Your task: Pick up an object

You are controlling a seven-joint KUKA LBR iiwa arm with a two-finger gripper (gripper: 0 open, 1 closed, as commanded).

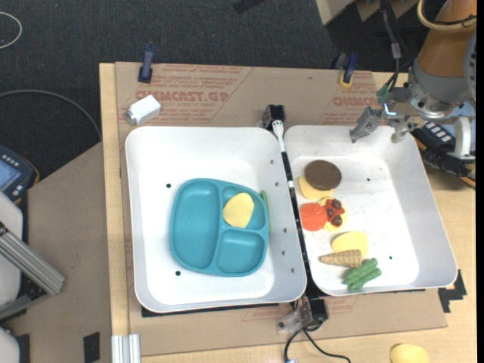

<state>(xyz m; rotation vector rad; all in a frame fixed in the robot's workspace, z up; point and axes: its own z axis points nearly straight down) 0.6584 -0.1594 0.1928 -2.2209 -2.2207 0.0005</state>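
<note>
Okay, my gripper [380,125] hovers at the right bin [423,203]'s twelve o'clock rim, jaws apart, nothing between them. I'm eyeing the cone [341,259], lying down at the bin's seven o'clock, just beside the green pod [361,274] and touching the yellow wedge [350,242]. Its long axis runs three to nine, tip pointing toward nine. It looks like a light, stiff plastic toy, probably slick; I'd pinch across the wide end. The brown disc [323,175] sits at eleven, well apart.
</note>
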